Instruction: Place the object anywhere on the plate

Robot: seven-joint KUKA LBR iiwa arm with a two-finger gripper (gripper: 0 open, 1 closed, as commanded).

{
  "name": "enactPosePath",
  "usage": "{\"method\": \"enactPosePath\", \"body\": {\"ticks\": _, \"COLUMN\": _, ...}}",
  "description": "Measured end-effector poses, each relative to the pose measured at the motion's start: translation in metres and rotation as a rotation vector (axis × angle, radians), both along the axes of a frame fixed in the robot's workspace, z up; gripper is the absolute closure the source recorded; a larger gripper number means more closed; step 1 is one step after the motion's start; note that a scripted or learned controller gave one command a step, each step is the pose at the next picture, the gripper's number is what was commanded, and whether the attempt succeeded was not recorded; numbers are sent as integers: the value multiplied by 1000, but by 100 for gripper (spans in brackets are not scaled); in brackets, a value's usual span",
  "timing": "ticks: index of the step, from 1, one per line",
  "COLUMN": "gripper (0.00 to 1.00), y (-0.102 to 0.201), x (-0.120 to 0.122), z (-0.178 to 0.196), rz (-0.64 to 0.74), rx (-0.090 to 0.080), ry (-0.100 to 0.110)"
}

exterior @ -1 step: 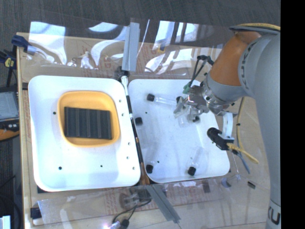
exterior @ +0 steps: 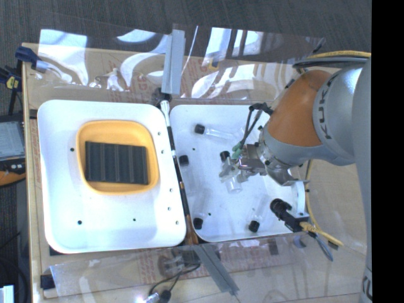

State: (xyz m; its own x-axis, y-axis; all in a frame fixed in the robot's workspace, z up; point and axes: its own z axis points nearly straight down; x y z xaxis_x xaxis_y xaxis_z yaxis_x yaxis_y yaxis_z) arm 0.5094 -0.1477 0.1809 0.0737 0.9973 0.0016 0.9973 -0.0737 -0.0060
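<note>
A yellow square plate (exterior: 117, 131) with a dark ribbed centre lies in the left bin (exterior: 57, 219). My gripper (exterior: 230, 168) is low over the middle of the right bin (exterior: 208, 194), well to the right of the plate. A small clear object (exterior: 235, 184) lies on the bin floor directly beneath the gripper; whether the gripper touches it is not visible. The grey arm with its orange band (exterior: 303, 115) comes in from the right and hides the bin's right side.
A clear tube-like piece (exterior: 215, 132) lies in the right bin's upper part. Small black knobs (exterior: 199, 129) (exterior: 183, 160) (exterior: 197, 222) (exterior: 254, 225) dot that bin's floor. A ridge (exterior: 174, 169) separates the bins. Cables (exterior: 319, 235) trail at the lower right.
</note>
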Motion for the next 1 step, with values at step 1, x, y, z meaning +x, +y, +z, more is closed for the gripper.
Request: {"method": "enactPosePath", "body": {"ticks": 1, "gripper": 100, "y": 58, "x": -33, "z": 32, "rz": 122, "rx": 1, "ry": 0}}
